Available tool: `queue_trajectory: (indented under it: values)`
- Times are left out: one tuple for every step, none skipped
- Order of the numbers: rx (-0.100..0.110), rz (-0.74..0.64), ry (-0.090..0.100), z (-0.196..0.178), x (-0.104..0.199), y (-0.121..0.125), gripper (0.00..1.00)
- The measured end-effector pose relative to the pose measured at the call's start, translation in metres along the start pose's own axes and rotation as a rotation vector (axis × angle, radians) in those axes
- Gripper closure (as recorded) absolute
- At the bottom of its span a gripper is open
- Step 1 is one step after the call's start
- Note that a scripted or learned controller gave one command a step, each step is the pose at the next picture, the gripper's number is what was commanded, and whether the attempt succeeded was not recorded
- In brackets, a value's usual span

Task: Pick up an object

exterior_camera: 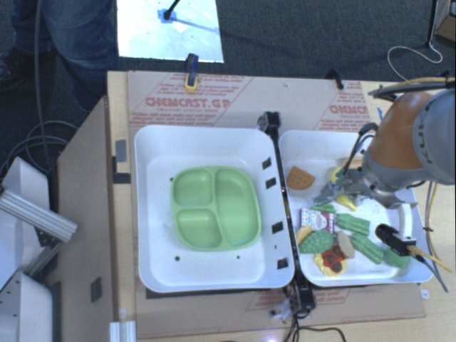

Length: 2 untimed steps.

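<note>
Several small toys lie heaped in the right bin (296, 148): an orange wedge (300, 178), a yellow piece (345, 201), green pieces (360, 237) and a red-and-white packet (318, 221). The tool (333, 191) hangs low over them beside the yellow piece; whether it is open or grips anything, I cannot tell. Crowding could make it nudge neighbours or close on nothing. The board (235, 95) on the desk reads "CHEMCAST GP"; the packet's print is unreadable. A green divided plate (216, 207) sits in the left bin (153, 191).
</note>
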<state>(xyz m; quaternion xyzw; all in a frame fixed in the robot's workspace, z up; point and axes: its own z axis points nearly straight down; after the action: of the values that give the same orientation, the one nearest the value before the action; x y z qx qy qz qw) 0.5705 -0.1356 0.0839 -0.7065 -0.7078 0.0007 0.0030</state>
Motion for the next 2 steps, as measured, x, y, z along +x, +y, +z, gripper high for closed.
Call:
queue_trajectory:
  values:
    - [-0.024, -0.006, -0.004, -0.248, 0.042, -0.058, 0.0]
    - [-0.025, -0.006, -0.006, -0.377, 0.055, -0.046, 0.0]
